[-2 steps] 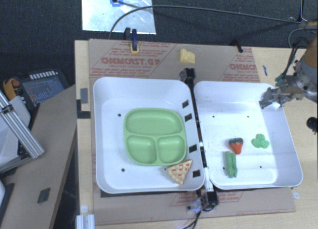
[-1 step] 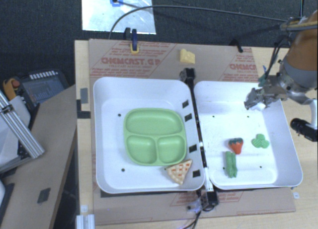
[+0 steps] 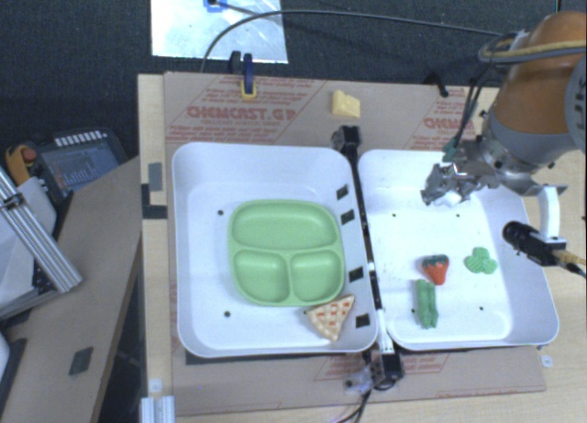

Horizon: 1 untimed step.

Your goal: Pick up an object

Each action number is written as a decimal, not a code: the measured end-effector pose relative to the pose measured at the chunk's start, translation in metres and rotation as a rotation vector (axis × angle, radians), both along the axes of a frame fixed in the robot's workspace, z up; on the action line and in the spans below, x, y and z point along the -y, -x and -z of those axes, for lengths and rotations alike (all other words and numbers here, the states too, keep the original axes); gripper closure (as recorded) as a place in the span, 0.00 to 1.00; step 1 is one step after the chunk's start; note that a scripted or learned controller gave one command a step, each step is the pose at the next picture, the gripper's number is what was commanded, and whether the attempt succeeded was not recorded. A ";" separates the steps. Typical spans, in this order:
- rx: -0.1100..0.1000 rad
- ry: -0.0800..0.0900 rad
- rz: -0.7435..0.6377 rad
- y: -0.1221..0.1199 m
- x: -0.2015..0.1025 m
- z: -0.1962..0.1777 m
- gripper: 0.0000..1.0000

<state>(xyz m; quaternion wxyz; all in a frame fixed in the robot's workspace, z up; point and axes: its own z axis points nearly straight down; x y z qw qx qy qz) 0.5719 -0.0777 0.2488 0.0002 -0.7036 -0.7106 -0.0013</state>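
In the right bin (image 3: 404, 173) lie a red-orange strawberry-like toy with a dark top (image 3: 437, 268), a green leafy toy (image 3: 480, 261) and a long green vegetable toy (image 3: 426, 303). My gripper (image 3: 444, 188) hangs over the upper part of that bin, above and apart from these toys. Nothing shows between its fingers. In the left bin (image 3: 202, 173) sits a green divided plate (image 3: 283, 252), with a pizza slice toy (image 3: 330, 317) at its lower right corner.
A yellow cheese-like block (image 3: 346, 104) lies on the cardboard behind the bins. A yellow-and-blue clamp (image 3: 246, 74) stands at the board's back edge. A black divider strip (image 3: 359, 238) runs between the bins. A pendant (image 3: 81, 162) rests on the left table.
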 end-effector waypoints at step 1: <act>-0.001 0.000 -0.001 0.008 -0.060 0.000 1.00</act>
